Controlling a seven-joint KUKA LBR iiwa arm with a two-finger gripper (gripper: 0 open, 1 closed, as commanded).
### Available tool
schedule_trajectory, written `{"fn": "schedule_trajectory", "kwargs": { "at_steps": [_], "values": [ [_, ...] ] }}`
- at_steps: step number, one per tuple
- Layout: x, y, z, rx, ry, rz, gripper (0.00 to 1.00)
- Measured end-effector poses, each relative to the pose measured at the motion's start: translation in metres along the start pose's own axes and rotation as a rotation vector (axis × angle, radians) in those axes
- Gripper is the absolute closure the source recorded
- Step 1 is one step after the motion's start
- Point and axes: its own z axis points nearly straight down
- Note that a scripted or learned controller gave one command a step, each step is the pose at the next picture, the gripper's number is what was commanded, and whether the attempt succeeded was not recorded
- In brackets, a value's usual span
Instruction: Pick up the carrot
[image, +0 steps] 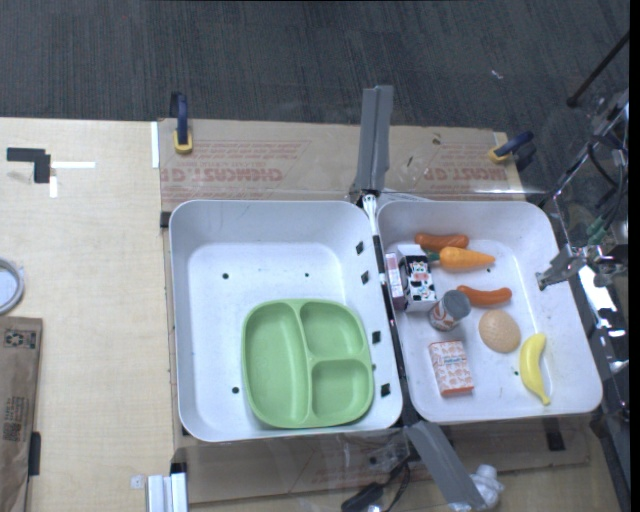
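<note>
Left bin (190, 300): a green three-compartment plate (307, 362) lies toward its near right corner. Right bin (560, 385): a yellow banana (534, 368) at the near right corner; a tan egg (499, 330) beside it; an orange-patterned small box (451, 368) near the front edge; a can (449, 310) and a carton (417, 279) toward the left wall.

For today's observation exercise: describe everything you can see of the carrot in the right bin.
The carrot is a smooth orange toy-like piece, plastic by its look, with a greenish stub at its left end. It lies flat on the right bin's floor near the back, pointing roughly left to right. A darker orange sausage-like item lies just behind it, seemingly touching. A small carton sits close in front-left.
</note>
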Motion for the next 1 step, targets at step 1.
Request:
{"fn": "schedule_trajectory", "kwargs": {
  "at_steps": [1],
  "values": [
    [0.0339,0.0415,0.1533,-0.003,-0.001,-0.051,0.00]
  ]
}}
